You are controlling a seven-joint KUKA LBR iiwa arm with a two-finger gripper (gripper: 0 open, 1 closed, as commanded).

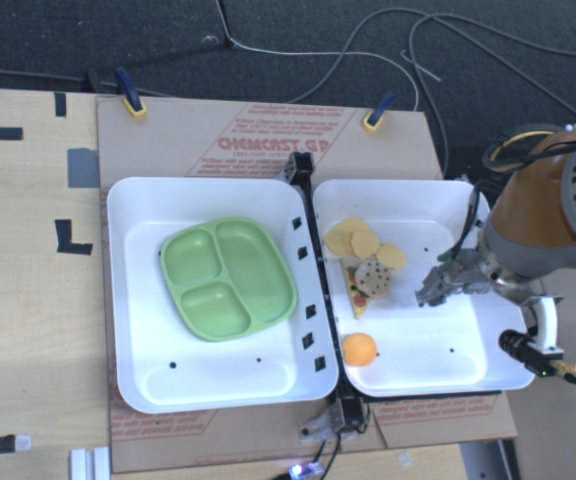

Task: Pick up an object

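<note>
Gripper (436,290) low in right bin (438,368), at 3 o'clock of the food cluster; finger state can't be told. Orange ball (359,350) at bin's 7 o'clock, yellow chips (353,239) at 10. Green divided plate (228,277) sits in left bin (143,368).

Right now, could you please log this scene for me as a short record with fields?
left bin: holds a green tray with three compartments
right bin: holds yellow chips, a speckled round piece, an orange ball
ball position: near the front left corner, apart from the chips
gripper: low inside the right bin, right of the pile, nothing seen between its fingers
arm: enters from the right
</note>
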